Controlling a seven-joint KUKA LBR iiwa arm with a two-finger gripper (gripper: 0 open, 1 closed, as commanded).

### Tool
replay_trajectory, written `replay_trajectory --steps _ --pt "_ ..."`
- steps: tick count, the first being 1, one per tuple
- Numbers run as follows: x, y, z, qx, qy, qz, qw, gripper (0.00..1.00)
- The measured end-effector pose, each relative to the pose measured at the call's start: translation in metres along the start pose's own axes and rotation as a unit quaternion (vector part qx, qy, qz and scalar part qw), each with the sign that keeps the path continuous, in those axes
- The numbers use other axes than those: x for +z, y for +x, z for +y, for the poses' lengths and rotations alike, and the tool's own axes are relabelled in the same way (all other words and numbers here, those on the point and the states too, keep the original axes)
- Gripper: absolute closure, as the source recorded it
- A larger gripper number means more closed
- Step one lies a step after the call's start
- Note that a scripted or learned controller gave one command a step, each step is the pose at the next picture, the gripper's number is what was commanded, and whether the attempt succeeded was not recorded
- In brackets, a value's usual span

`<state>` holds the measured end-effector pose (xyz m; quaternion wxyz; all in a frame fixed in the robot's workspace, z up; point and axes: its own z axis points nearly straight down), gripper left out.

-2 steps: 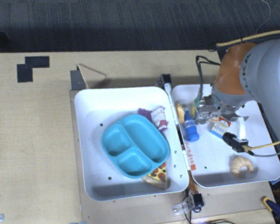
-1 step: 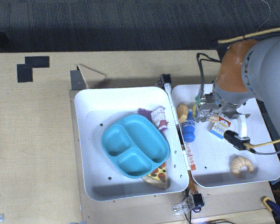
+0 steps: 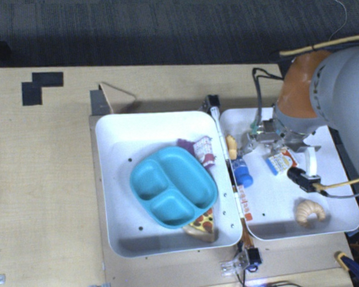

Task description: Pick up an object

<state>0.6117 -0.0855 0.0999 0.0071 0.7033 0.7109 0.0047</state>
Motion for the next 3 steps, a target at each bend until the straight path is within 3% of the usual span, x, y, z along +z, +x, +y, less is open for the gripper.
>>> replay_trajectory --steps 1,2,3 --pt "0.011 -0.010 -0.049 0.004 0.004 0.001 1.0000 0.00" --pt "-0.001 -0.010 -0.047 0.003 0.001 0.001 1.0000 1.00" --pt "0.000 -0.010 -0.047 0.003 0.001 0.001 1.0000 0.00"
